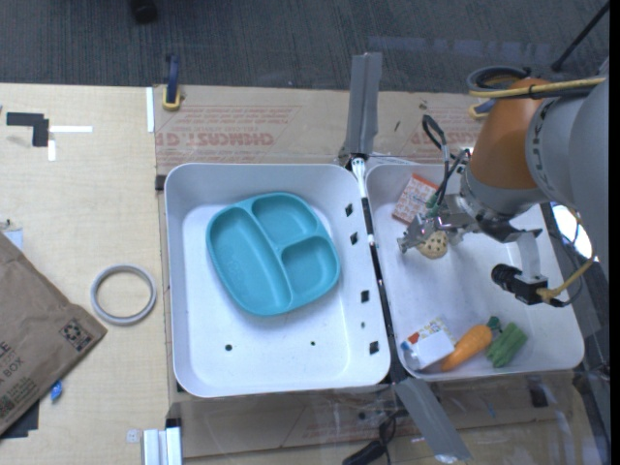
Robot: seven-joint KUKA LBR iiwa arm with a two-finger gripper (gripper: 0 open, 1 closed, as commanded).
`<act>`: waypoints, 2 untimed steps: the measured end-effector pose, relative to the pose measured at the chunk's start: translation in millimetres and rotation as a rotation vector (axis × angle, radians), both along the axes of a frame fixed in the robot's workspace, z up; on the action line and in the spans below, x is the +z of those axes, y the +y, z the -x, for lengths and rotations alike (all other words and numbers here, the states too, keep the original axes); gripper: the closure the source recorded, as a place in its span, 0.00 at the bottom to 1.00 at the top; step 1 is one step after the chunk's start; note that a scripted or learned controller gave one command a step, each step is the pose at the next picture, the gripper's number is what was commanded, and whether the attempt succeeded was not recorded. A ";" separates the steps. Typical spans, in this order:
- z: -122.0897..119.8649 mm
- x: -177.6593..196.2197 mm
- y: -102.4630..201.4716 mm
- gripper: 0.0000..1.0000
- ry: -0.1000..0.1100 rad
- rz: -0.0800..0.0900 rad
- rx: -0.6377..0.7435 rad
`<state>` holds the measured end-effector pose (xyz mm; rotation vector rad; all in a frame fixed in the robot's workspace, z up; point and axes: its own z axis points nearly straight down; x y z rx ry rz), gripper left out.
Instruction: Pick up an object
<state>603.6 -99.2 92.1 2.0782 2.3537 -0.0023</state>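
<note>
Camera view, looking down at a slant on the surface (pixel 87 182) w/ two shallow white bins side by side. Left bin (pixel 194 347): one teal divided plate (pixel 273 252), three compartments, lying flat, slightly rotated, approx. centre of bin. Right bin (pixel 542 347): arm (pixel 567 148), grey w/ orange band above wrist, reaches in from the right and ends over the bin's upper-left part. Pincer (pixel 429 235) points down-left; a round tan cookie w/ dark specks (pixel 434 245) sits right at the fingertips, touching or nearly so, but cannot tell whether it is betw. the fingers or just under them; pincer opening also cannot tell, fingers too small and overlapped. Red-and-white packet (pixel 417 196) just above/behind the pincer, near the bin's top-left corner. Bottom of right bin: small white box w/ red and blue print (pixel 428 340) at lower-left corner, orange carrot (pixel 467 346) just beside it, tilted, green item (pixel 507 343) touching the carrot's top end. Outside the bins, on the surface to the left: tape ring (pixel 123 293), brown cardboard box (pixel 34 342) at the left edge.
</note>
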 end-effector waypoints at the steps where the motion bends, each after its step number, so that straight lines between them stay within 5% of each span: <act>1: -0.5 9.7 -1.0 1.00 -0.001 0.001 0.000; 2: -0.4 9.7 -1.0 0.00 -0.001 0.001 -0.001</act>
